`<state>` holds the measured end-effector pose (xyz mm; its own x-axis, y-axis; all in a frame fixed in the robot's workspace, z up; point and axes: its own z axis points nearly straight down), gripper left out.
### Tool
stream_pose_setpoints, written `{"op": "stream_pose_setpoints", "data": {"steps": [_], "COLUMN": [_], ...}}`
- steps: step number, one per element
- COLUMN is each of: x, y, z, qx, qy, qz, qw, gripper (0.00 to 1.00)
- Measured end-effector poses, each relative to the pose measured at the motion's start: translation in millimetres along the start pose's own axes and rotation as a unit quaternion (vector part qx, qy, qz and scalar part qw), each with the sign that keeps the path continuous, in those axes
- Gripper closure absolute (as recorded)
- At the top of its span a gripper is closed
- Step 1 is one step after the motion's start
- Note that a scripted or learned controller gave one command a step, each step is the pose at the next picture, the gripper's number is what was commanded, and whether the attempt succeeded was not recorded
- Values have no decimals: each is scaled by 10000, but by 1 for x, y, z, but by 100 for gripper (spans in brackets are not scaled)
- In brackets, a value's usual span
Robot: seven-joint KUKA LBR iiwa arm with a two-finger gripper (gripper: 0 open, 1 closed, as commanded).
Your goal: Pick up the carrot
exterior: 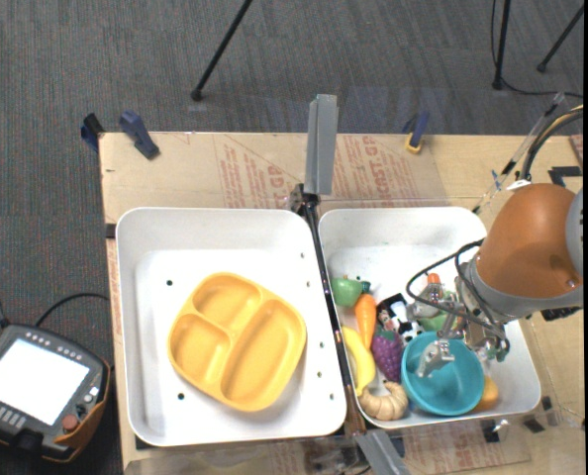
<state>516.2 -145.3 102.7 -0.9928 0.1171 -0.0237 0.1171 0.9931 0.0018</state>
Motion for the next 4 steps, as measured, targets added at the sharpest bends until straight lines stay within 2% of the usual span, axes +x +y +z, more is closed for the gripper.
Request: {"op": "stream_pose_setpoints", "data": {"steps": [1,2,3,4], "x": [11,-71,-111,-122], "y": [34,65,57,66], "z": [1,2,16,-44], "qx": [28,23,78,84], "qy": [-70,-36,76,80], "qz": [2892,3717,5912,6433], "qw": [9572,9283,8064,7655], "gripper": [0,0,0,0]}}
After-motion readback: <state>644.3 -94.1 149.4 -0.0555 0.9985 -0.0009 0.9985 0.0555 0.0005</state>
